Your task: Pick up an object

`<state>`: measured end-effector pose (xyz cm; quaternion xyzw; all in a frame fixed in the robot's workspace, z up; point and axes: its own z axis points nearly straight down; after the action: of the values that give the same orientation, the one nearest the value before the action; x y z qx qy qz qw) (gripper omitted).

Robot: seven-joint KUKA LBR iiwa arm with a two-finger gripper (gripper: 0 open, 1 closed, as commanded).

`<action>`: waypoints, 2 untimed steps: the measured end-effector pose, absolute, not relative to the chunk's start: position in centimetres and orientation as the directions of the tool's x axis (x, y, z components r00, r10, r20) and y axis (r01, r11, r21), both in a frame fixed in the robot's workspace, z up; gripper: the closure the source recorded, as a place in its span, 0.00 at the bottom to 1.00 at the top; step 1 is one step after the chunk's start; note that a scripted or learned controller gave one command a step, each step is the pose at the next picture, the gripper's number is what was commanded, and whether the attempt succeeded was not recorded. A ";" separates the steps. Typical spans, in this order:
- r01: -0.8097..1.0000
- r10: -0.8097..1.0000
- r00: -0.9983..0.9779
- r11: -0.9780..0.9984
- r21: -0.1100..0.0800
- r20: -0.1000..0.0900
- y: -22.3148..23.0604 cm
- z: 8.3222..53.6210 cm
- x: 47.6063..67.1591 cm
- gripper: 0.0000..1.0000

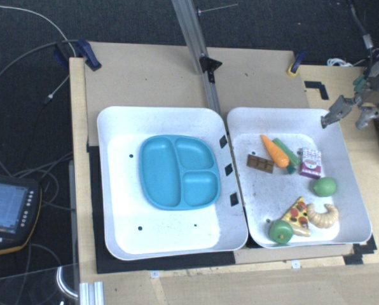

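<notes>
With the claw (339, 112) parked at the right bin's (361, 189) corner, state indiscernible, the isolated carrot (275, 151) is best approached from above.

Single fixed camera above bench (177, 75), looking down at slant, far enough to frame both bins, arm entering from right

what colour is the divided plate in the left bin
Light blue: the divided plate shows plainly in the camera view, lying in the left bin.
</notes>
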<state>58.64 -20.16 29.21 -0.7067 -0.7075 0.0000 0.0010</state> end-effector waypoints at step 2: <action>1.000 1.000 0.000 0.000 -0.008 0.003 -20.5 23.0 58.4 0.00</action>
<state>58.39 -20.53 22.98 -0.7071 -0.7071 0.0019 0.0039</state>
